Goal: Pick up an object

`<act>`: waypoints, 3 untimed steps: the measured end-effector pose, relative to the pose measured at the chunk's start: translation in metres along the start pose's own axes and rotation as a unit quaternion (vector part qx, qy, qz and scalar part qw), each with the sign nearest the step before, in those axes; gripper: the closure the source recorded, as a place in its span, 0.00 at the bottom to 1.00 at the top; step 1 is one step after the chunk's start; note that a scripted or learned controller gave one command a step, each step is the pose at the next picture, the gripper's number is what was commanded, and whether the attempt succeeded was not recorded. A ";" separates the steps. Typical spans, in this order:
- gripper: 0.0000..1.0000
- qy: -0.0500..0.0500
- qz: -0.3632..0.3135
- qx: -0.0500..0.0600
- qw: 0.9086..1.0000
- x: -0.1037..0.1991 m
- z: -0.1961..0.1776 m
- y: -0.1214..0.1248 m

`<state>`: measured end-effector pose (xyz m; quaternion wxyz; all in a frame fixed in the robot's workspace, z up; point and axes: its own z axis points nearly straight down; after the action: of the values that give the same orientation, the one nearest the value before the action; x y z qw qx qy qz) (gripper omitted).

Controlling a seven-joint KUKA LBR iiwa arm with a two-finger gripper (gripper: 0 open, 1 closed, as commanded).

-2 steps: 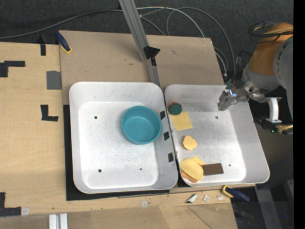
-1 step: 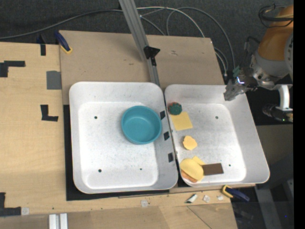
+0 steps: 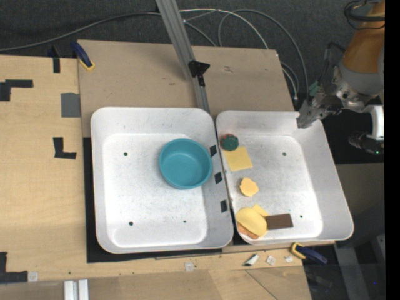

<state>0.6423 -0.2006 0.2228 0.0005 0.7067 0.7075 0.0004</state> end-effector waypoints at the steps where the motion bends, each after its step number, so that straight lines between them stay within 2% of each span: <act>1: 1.00 0.001 -0.002 0.001 1.000 0.059 0.004 -0.010; 3: 1.00 0.001 -0.003 0.001 1.000 0.179 -0.011 -0.019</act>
<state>0.6233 -0.0213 0.2335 -0.0014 0.7045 0.7097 0.0003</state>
